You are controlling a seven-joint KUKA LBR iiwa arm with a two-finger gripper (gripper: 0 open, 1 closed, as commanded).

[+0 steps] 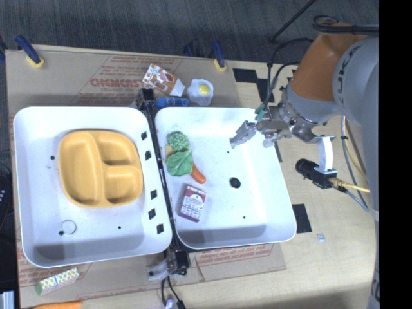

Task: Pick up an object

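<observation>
The right bin (270,217) holds a green broccoli toy (177,140), a green leafy piece (180,162) with an orange carrot (197,176) beside it, and a small red box (192,203). They lie along the bin's left side. My gripper (243,134) hangs over the bin's upper right part, well to the right of these objects, and nothing shows in it. A small black spot (235,183) marks the bin floor below the gripper.
The left bin (32,230) holds a yellow divided tray (102,167). Behind the bins lie a snack packet (159,78), a blue object (170,101) and a yellow-white object (201,91). A wrapper (58,280) lies at the front left. Cables run right of the bin.
</observation>
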